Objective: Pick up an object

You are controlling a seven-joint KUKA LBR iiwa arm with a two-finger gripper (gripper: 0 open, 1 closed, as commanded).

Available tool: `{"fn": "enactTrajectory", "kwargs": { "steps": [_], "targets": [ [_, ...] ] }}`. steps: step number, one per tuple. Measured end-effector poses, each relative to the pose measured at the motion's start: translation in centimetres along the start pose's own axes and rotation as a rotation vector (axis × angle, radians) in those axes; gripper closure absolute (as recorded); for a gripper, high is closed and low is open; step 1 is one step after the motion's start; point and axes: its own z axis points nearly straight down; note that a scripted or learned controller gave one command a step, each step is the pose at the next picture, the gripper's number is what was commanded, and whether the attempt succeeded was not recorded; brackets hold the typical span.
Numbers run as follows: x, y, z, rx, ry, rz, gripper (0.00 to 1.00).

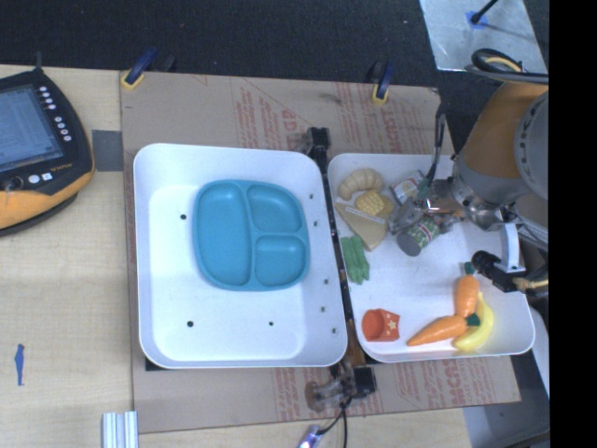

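The right bin (420,287) holds toy food. A croissant (359,183) and a yellow corn piece (372,203) on a tan wedge (368,227) lie at its back left. A green pod (354,258) rests by the left wall. A red pepper (380,325), a carrot (437,330), an orange piece (465,296) and a banana (478,329) sit along the front. My gripper (413,215) hangs low at the bin's back middle, right over a small grey-green can (416,236) and touching or nearly touching its top.
The left bin (159,250) carries a blue divided plate (250,234). A teach pendant (37,147) lies on the bench at far left. The arm's orange band (499,129) and a black fitting (494,271) overhang the right bin's right side.
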Motion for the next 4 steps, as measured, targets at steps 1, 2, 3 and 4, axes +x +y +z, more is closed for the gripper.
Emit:
{"fn": "enactTrajectory", "kwargs": {
  "steps": [1, 2, 3, 4],
  "targets": [
    [-0.1, 0.0, -1.0, 0.002, 0.001, -0.001, 1.00],
    [-0.1, 0.0, -1.0, 0.002, 0.001, -0.001, 0.00],
    [-2.3, 4.1, 0.4, 0.026, 0.001, 0.002, 0.00],
    [-2.2, 4.1, -0.6, 0.029, 0.003, -0.005, 1.00]
  ]
}}
